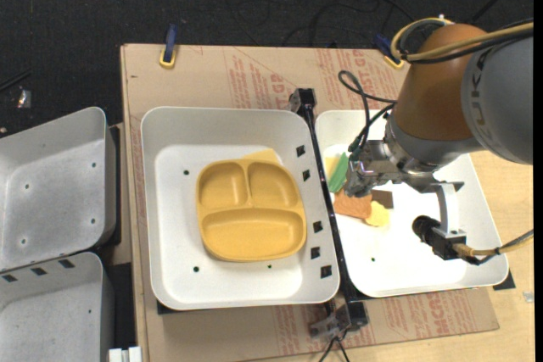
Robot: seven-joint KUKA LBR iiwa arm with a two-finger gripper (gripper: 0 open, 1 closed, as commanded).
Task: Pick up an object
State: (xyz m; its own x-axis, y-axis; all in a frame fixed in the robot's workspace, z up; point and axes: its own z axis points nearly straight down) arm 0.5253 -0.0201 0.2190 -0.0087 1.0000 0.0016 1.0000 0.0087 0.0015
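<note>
Two white bins side by side on a cardboard-covered bench. Left bin point(170, 267): one yellow divided tray point(251, 210), centred, with bare floor all round it. Right bin point(407, 271): a small cluster by its left wall, made up of a green piece point(339, 173), an orange piece point(352, 206), a yellow piece point(377, 218) and a brown piece point(384, 198). Gripper point(366, 174) sits over the cluster, wrist and cables covering it; grip state cannot be told. Right bin's front half lies open.
</note>
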